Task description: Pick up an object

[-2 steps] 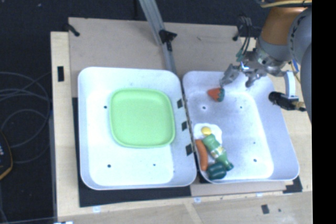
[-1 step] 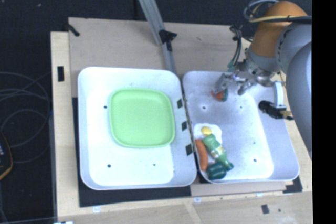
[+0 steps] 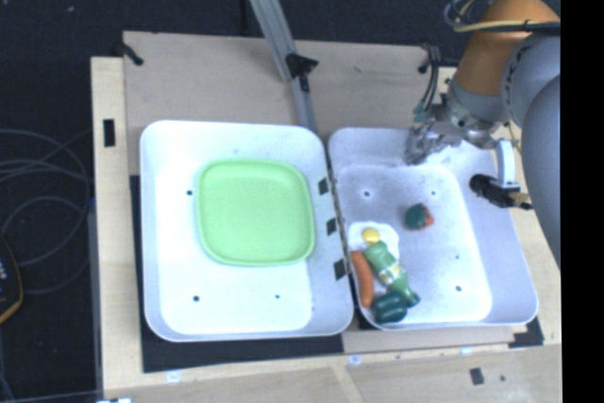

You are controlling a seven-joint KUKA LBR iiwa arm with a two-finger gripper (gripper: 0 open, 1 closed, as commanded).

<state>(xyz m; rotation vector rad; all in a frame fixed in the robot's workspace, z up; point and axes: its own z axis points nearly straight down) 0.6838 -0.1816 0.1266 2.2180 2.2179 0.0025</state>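
Note:
The right bin (image 3: 472, 297) holds a small dark green and red object (image 3: 418, 217) near its middle. Along its left wall lie a yellow and white piece (image 3: 371, 234), a green bottle-like object (image 3: 387, 264), an orange carrot (image 3: 363, 277) and a dark green item (image 3: 392, 307) at the front. My gripper (image 3: 422, 146) hangs over the bin's back edge, up and slightly right of the green and red object, apart from it. Nothing shows between its fingers.
The left bin (image 3: 170, 231) bears a light green square plate (image 3: 255, 210). A grey pole (image 3: 269, 14) slants down from the top to the gap between the bins. The arm's grey body (image 3: 528, 90) stands along the right bin's right side.

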